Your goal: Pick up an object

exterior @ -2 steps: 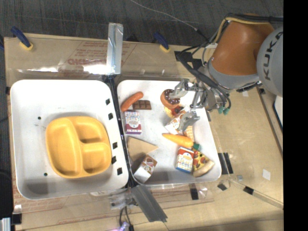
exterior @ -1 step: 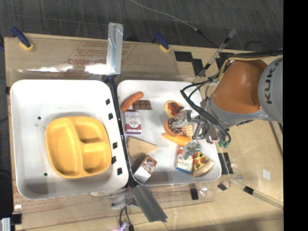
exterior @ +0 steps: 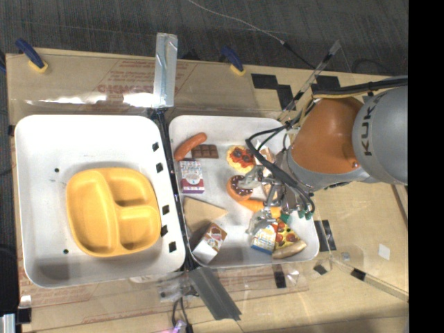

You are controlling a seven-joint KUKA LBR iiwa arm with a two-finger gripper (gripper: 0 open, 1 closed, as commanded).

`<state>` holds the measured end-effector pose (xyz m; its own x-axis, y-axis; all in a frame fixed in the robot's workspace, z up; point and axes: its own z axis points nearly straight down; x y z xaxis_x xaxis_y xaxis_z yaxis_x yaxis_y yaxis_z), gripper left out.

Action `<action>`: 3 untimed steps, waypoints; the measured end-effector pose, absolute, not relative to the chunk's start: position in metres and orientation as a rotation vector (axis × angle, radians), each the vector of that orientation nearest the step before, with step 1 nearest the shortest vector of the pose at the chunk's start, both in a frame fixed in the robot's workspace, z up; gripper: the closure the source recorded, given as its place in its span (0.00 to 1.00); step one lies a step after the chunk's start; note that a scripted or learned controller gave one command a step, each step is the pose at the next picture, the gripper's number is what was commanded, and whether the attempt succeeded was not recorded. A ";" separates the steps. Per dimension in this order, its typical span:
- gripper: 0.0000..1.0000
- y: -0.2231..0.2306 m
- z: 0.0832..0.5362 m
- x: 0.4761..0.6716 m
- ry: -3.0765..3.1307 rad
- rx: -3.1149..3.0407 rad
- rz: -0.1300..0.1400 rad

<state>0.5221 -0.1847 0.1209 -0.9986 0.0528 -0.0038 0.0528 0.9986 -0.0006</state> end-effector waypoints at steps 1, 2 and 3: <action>0.00 -0.167 0.094 0.530 3.136 0.121 -0.001; 0.00 -0.125 0.094 0.518 3.131 0.161 -0.016; 0.00 -0.107 0.093 0.577 3.142 0.121 -0.025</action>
<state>0.5773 -0.1072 0.0927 -0.9970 0.0769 0.0026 0.0768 0.9969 -0.0159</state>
